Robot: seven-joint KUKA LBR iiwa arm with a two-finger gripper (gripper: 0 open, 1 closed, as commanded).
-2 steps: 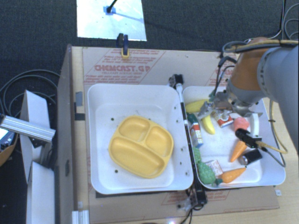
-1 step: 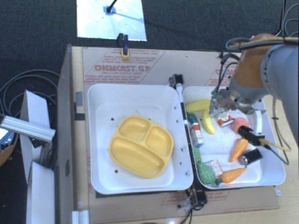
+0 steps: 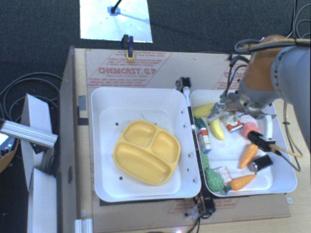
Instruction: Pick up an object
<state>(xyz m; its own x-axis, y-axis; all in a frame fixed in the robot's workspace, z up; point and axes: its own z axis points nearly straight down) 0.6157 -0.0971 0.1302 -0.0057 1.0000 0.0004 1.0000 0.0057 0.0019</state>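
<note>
Orange carrot [image 3: 241, 182] nearest — tool [image 3: 219, 111] above banana [image 3: 216, 129].

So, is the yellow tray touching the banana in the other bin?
Apart. The camera view shows the yellow tray lying in the left bin, while the banana lies in the right bin, beyond the divider between the bins.

Yellow tray [image 3: 147, 152], white bins [image 3: 104, 130], orange carrots [image 3: 248, 155].

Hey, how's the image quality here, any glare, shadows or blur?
Camera view: even overhead light; the left bin is bright white, nearly washed out; the yellow tray casts a soft shadow; the arm looks slightly soft; small items by the gripper blur together.
</note>
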